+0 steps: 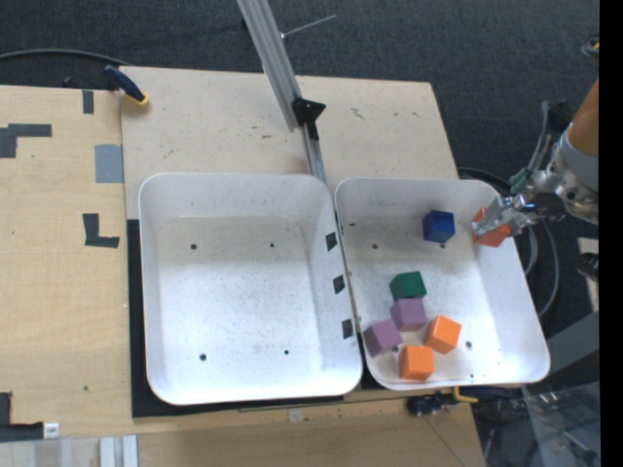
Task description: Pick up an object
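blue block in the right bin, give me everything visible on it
The blue block is a small cube of plain matte blue, its top face lighter than its shaded side. It sits slightly turned on the floor of the right bin, in the far part, alone: no other block touches it. The green block lies nearer the camera, apart. The gripper is to its right at the bin's rim, not touching it.

Wooden bench bears two white bins, side by side.
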Controlling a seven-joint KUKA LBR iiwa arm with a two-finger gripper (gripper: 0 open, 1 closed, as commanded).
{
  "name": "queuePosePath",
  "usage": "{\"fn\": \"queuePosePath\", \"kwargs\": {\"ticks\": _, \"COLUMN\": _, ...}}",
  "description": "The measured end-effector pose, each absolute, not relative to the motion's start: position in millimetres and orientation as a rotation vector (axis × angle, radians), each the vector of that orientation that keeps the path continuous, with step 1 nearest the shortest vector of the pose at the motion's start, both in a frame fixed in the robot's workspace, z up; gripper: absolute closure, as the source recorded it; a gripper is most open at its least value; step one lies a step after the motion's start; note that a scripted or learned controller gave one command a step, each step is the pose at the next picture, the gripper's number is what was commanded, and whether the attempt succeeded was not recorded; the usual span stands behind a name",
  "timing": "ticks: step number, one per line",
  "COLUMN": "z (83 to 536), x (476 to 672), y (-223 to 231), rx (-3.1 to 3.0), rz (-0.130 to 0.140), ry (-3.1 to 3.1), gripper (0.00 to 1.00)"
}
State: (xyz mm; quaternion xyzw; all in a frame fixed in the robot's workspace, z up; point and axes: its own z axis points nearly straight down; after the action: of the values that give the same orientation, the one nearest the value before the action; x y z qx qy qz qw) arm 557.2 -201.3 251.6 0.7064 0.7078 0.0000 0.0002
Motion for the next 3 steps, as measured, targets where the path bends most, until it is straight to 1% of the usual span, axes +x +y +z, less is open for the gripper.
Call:
{"fn": "queuePosePath", "kwargs": {"ticks": 1, "z": 239, "x": 571.7, "y": -155, "rx": 2.22, "rz": -0.003, "ry": 2.225, "gripper": 1.0}}
{"fn": "queuePosePath", "kwargs": {"ticks": 2, "z": 248, "x": 584.1, "y": -103, "rx": 2.215, "rz": 0.001, "ry": 2.231, "gripper": 1.0}}
{"fn": "queuePosePath", "kwargs": {"ticks": 3, "z": 249, "x": 601.8, "y": -56, "rx": 2.215, "rz": 0.0, "ry": 2.231, "gripper": 1.0}}
